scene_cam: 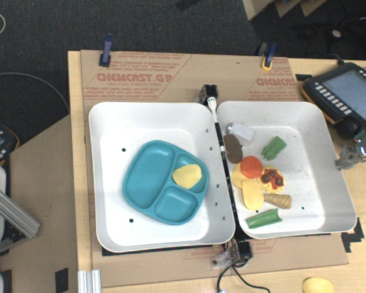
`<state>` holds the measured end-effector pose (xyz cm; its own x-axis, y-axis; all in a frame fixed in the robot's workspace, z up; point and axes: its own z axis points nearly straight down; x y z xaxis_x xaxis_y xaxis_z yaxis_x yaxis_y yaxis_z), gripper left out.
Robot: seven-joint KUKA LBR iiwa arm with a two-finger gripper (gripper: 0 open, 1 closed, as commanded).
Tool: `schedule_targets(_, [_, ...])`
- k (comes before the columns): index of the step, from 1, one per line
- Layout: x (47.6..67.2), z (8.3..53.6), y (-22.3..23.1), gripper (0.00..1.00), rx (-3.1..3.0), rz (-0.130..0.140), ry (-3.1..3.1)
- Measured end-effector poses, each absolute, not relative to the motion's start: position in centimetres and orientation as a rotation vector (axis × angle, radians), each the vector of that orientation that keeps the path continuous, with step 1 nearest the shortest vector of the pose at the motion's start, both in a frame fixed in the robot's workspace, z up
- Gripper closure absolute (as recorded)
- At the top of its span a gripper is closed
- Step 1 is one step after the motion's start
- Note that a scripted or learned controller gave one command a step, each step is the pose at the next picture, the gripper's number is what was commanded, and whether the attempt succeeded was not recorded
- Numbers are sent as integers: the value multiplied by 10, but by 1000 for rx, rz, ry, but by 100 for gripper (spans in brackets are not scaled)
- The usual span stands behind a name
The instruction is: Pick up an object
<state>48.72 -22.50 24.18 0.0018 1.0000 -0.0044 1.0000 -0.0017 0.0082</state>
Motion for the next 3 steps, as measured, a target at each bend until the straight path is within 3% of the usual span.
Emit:
schedule_targets(1, [481, 285, -131, 100, 2207, 8, 2230])
schedule_targets(2, [523, 254, -202, 100, 2221, 0, 2213])
schedule_targets(3, [617, 215, -224, 100, 2213, 3, 2220])
